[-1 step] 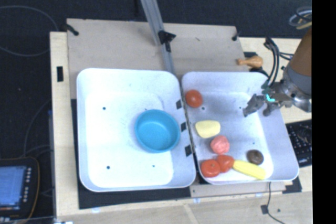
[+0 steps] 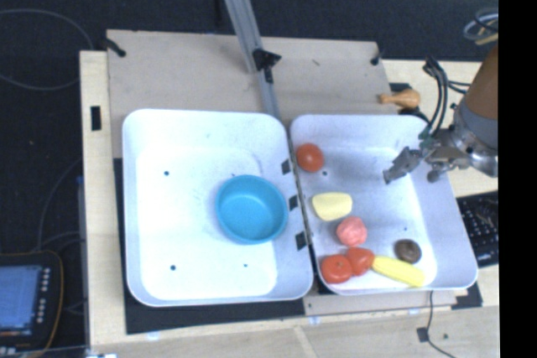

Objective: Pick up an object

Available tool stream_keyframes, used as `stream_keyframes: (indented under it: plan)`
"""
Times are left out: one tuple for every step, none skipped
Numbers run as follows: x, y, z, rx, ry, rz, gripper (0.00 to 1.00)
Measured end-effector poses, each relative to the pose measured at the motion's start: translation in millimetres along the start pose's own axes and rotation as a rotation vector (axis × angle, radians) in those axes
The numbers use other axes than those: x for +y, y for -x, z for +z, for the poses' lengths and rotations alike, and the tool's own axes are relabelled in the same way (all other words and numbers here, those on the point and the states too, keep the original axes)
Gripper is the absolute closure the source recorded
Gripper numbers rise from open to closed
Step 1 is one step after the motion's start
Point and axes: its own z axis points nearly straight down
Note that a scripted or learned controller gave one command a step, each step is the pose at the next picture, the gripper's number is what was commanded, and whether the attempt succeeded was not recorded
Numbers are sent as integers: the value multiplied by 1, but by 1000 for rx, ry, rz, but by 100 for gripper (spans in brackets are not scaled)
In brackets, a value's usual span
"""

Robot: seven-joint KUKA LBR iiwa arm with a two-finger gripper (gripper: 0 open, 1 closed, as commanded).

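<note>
Over the right white bin [image 2: 436, 214], the end effector [image 2: 411, 165] hangs with fingers apart, holding nothing. The nearest target, a small brown round object [image 2: 408, 250], lies below it near the front wall; descend straight, centred, before closing, avoiding the yellow banana-shaped toy [image 2: 399, 270].

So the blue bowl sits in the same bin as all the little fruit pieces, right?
Not quite. The camera view shows the blue bowl alone in the left bin, while the little fruit pieces, such as the pale yellow one, lie in the right bin.
</note>
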Motion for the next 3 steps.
stream_keyframes:
  plan:
    - [1,3,65,-3,-8,6,0]
    - [-1,4,119,-3,-7,6,0]
    - [3,5,102,-4,7,9,100]
